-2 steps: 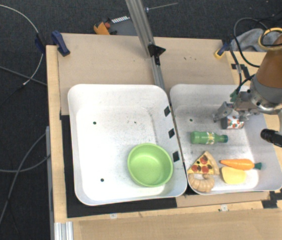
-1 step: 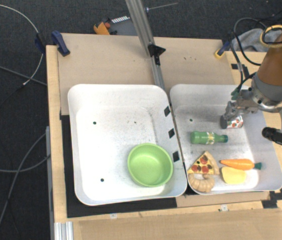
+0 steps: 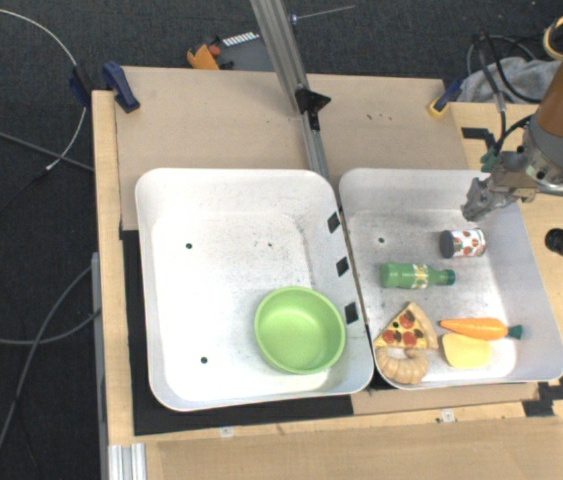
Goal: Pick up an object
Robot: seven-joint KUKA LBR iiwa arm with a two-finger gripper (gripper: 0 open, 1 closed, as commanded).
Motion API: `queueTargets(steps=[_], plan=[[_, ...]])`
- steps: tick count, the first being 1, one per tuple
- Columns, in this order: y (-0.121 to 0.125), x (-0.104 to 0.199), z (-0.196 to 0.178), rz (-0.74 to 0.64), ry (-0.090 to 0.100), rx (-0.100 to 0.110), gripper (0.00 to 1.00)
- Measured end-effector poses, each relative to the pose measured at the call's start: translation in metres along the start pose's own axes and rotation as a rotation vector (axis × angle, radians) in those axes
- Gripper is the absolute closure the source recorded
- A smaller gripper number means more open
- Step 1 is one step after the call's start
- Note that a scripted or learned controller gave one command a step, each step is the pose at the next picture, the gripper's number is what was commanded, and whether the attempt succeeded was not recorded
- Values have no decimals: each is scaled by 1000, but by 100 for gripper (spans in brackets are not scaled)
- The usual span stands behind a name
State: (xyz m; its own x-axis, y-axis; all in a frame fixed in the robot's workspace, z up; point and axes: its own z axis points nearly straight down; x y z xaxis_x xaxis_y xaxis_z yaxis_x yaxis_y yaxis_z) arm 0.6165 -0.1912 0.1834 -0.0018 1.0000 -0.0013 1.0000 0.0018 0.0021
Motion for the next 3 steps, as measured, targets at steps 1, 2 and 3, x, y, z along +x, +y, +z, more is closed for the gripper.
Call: queueTargets(steps=[1,2,3], plan=[[6,-8,-56,0,0,0,100],[7,-7,-79,0,1,2,100],[1,44,-63,-3,2,6,100]])
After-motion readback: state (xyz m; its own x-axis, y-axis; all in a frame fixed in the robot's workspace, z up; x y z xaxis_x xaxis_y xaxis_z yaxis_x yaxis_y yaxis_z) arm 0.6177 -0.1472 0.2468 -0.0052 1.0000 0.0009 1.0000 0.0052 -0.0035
